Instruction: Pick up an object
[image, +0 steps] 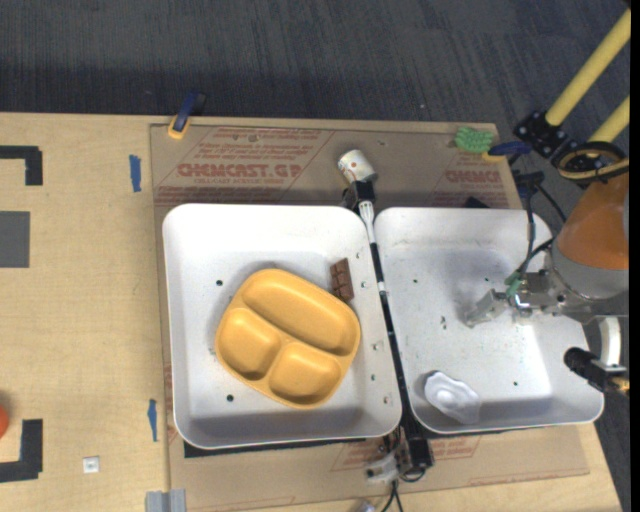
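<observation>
where board (240, 165) shows, "chemcast" printed red.

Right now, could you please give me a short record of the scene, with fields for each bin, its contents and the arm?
left bin: yellow divided tray, upside down, near the middle; small brown block beside the tray's upper right edge
right bin: small white crumpled item near the lower left corner
arm: enters from the right; end effector low over the right bin's middle
held object: none visible
</observation>
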